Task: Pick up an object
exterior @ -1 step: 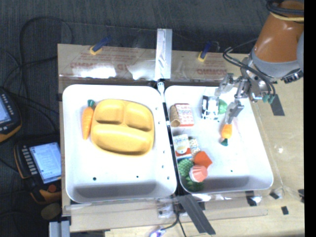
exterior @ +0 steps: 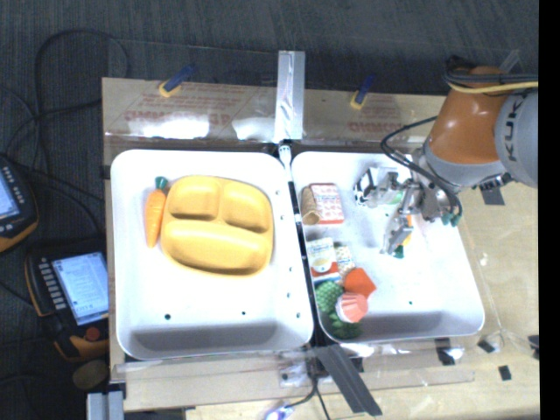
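My gripper (exterior: pixel 400 234) hangs over the middle of the right bin (exterior: pixel 437 300), pointing down, with the grey arm and its orange band (exterior: pixel 468 125) reaching in from the upper right. Along the right bin's left side lie a red and white box (exterior: pixel 323 204), a small printed packet (exterior: pixel 329 257), an orange-red piece (exterior: pixel 358 280), a green item (exterior: pixel 327 297) and a pink cup (exterior: pixel 351 307). All of these sit to the left of the gripper, apart from it. The gripper's tip is small and cluttered with cables.
The left bin (exterior: pixel 140 322) holds a yellow divided tray (exterior: pixel 219 224) and a carrot (exterior: pixel 155 213) by its left wall. A ridge (exterior: pixel 296 234) divides the two bins. Cables and a metal fitting (exterior: pixel 374 187) hang beside the wrist.
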